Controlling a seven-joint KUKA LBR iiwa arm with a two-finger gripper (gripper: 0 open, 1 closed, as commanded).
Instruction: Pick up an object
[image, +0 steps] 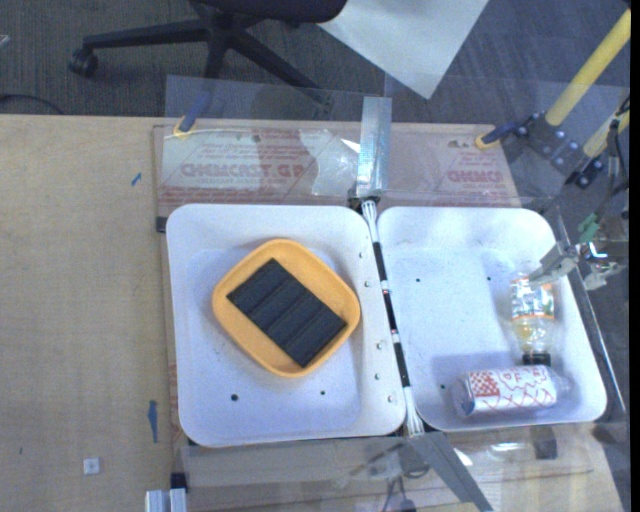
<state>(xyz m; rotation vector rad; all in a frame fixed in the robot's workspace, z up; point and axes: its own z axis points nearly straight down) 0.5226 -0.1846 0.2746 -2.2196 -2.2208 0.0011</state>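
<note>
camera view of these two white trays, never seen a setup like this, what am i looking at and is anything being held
This is one picture from a camera fixed above a wooden bench, looking down at a slant. On the bench sit two shallow white bins side by side. A robot arm reaches in from the right of the picture; its hand is over the right bin's far right edge, just above a small clear plastic bottle. The picture is too blurred there to tell whether the bottle is between its fingers, so I would not say it holds anything.

The left bin holds a yellow tray with dark ribbed pads on it. The right bin holds the bottle and, nearer the camera, a red-and-white patterned can lying on its side. The job is simply to pick up one object.
</note>
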